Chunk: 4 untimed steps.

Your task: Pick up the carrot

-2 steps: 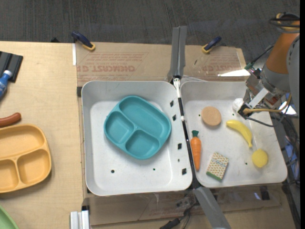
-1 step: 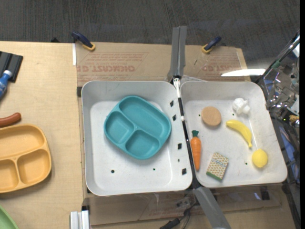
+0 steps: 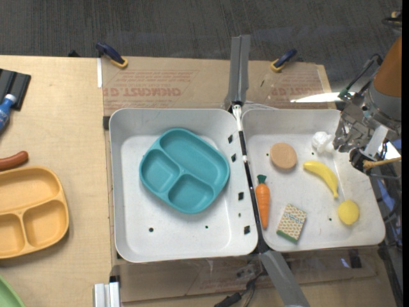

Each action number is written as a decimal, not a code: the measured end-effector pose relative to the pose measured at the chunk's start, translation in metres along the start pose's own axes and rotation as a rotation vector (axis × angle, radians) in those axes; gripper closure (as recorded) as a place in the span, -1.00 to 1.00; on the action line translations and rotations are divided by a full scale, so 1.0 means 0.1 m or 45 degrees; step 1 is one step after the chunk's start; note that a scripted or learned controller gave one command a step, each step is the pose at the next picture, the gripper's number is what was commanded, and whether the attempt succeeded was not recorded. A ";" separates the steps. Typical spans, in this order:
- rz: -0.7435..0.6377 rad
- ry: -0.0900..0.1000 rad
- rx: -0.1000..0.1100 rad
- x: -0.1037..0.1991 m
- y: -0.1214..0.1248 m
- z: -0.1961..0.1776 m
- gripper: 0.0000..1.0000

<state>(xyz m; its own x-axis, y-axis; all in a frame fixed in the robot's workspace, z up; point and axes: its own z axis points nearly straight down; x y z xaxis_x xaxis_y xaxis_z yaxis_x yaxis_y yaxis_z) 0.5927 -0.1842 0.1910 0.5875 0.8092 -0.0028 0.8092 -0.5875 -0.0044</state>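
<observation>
The carrot (image 3: 262,198) is orange with a green top. It lies lengthwise in the right bin (image 3: 307,242), close against that bin's left wall, green end pointing away from me. My gripper (image 3: 348,139) hangs over the right bin's far right side, next to a white crumpled item (image 3: 321,142). It is well to the right of the carrot and nothing shows in its grasp. The grey arm with its orange band (image 3: 390,75) comes in from the right edge.
The right bin also holds a round tan bun (image 3: 283,156), a banana (image 3: 323,174), a lemon (image 3: 348,212) and a small box (image 3: 291,222). A teal divided plate (image 3: 185,170) sits in the left bin (image 3: 128,235). A yellow tray (image 3: 29,213) lies on the bench at left.
</observation>
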 end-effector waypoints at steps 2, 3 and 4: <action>0.170 0.000 0.001 0.12 0.04 0.12 1.00; 0.585 0.000 -0.001 0.06 -0.03 0.00 1.00; 0.655 0.002 -0.003 -0.12 0.19 -0.31 1.00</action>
<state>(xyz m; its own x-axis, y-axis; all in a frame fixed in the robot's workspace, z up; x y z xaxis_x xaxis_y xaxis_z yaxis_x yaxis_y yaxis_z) 0.6010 -0.2044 0.2223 0.9097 0.4152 -0.0029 0.4152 -0.9097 -0.0007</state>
